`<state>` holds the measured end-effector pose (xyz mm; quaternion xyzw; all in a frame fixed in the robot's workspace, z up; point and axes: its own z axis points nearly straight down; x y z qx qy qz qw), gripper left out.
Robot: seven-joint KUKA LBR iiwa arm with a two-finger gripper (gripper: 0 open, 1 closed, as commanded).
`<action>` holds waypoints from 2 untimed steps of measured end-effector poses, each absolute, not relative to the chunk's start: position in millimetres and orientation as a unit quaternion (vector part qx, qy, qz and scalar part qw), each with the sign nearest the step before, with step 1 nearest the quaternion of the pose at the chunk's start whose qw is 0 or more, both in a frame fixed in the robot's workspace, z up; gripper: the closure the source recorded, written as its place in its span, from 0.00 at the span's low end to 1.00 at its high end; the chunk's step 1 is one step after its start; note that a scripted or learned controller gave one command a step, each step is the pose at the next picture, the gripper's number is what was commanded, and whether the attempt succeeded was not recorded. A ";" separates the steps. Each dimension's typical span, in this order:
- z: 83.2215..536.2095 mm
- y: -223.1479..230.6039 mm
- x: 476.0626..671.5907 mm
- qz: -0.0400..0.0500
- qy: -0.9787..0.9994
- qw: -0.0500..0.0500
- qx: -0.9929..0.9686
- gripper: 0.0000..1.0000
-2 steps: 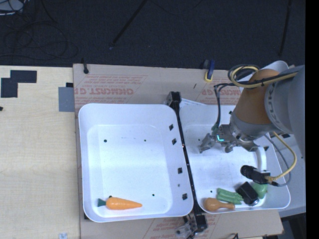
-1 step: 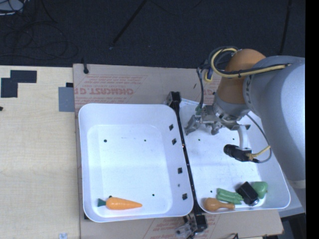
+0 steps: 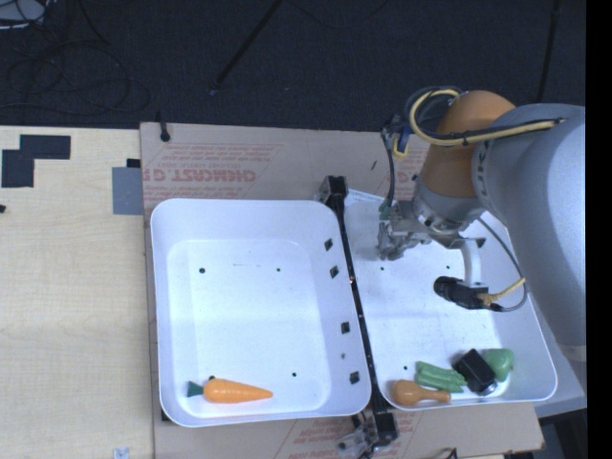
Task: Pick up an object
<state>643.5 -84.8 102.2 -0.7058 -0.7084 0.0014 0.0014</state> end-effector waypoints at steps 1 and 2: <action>101.7 -84.7 643.4 0.002 -0.709 0.002 -0.706 0.00; 111.7 -85.2 643.3 0.002 -0.709 0.002 -0.705 1.00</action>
